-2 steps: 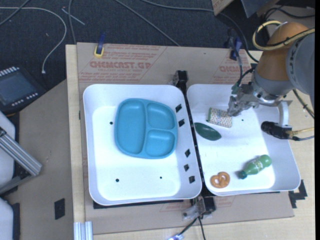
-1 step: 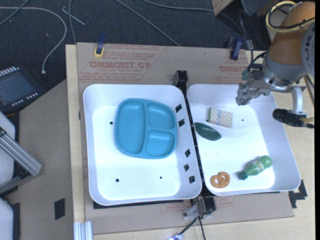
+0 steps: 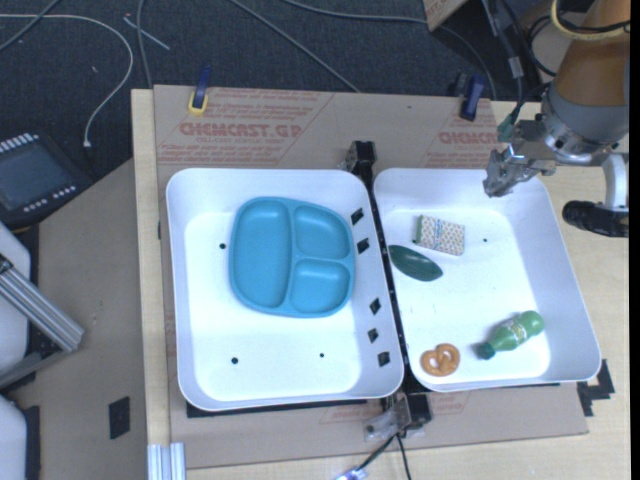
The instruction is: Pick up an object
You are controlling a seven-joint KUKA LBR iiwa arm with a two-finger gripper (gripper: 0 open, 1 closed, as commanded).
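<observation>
pretzel (image 3: 440,360) and green bottle (image 3: 511,334) at right bin (image 3: 570,298) near edge | dark leaf (image 3: 415,264), patterned packet (image 3: 441,234) mid-bin | blue tray (image 3: 292,256) in left bin (image 3: 200,298) | gripper (image 3: 500,180) over right bin's far rim, nothing visibly held, opening cannot be told

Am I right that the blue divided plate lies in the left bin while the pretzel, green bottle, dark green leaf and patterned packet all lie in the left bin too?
Not quite: the camera view shows the blue divided plate in the left bin, but the pretzel, green bottle, dark green leaf and patterned packet lie in the right bin.
</observation>
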